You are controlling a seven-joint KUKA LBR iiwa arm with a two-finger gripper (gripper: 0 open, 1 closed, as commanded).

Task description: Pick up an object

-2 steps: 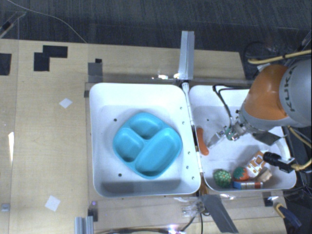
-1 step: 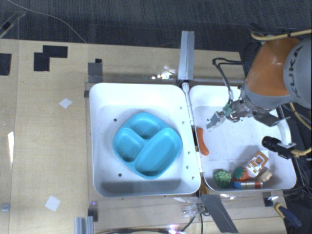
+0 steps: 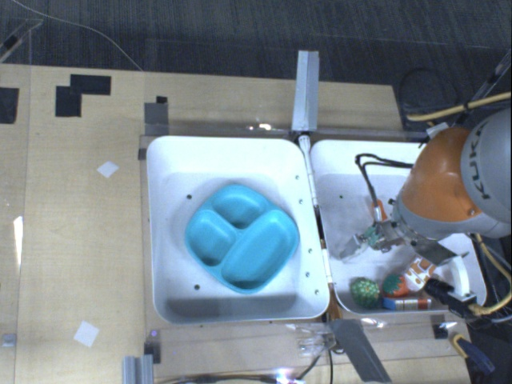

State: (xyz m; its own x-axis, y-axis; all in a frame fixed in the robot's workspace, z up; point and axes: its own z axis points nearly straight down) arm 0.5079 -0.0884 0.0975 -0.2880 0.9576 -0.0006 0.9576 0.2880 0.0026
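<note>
The gripper (image 3: 352, 248) hangs low in the right bin (image 3: 336, 174); whether it is open or closed is unclear. A green ball (image 3: 366, 291) sits near the bin's front edge.

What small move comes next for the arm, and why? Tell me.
Probably shift the gripper toward the near edge of the right bin and lower it over the green ball. The gripper hangs over bare bin floor, while the ball and other small items lie clustered along that near edge.
</note>
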